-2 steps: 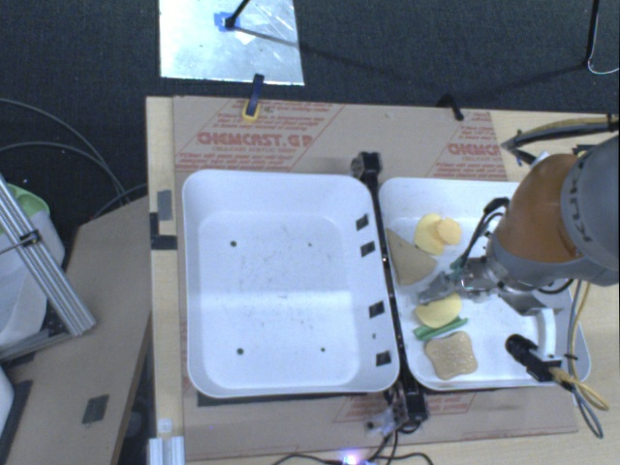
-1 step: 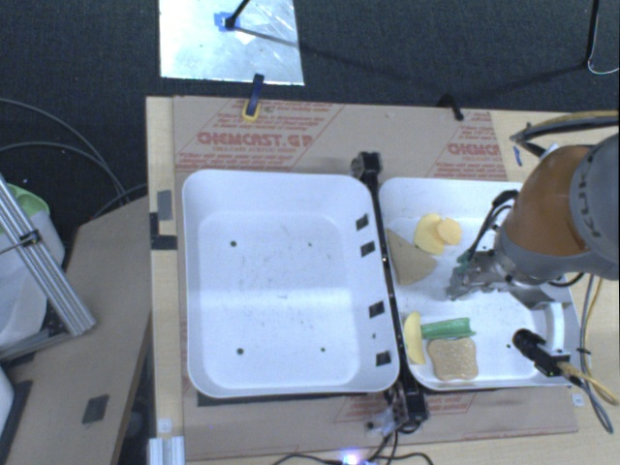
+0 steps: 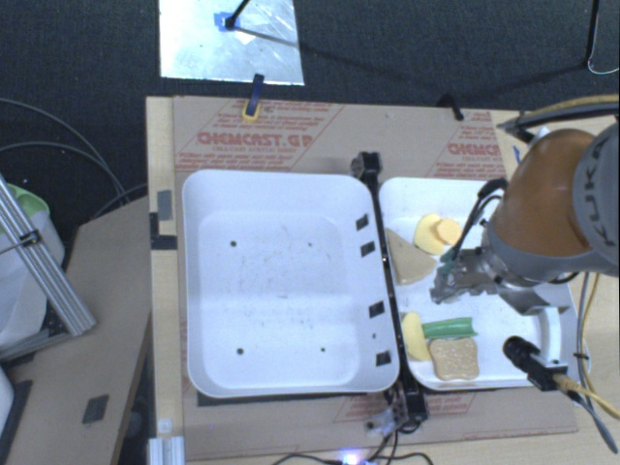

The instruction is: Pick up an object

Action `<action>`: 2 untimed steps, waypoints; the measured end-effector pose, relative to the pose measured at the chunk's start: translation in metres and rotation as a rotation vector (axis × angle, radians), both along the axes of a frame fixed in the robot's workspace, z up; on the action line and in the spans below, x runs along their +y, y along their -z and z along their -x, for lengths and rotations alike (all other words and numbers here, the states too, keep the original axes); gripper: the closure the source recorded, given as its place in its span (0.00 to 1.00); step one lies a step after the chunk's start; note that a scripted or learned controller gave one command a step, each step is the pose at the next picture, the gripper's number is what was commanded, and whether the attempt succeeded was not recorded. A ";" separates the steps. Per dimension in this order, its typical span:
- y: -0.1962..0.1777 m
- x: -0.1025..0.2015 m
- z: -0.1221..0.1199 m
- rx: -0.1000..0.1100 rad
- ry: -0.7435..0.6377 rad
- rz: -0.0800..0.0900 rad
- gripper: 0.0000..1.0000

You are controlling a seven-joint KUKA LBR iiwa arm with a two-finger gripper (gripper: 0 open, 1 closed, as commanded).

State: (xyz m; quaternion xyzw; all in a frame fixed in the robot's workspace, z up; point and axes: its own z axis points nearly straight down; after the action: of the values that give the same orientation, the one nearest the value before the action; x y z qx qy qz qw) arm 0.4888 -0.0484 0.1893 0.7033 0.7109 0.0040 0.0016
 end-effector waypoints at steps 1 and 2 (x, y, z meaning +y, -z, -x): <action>-0.102 0.035 0.000 -0.006 0.000 0.002 1.00; -0.142 0.063 -0.047 -0.001 0.003 0.003 1.00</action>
State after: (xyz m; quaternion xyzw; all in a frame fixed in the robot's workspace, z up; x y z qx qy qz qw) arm 0.5359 0.0149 0.3310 0.7043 0.7099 0.0035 0.0031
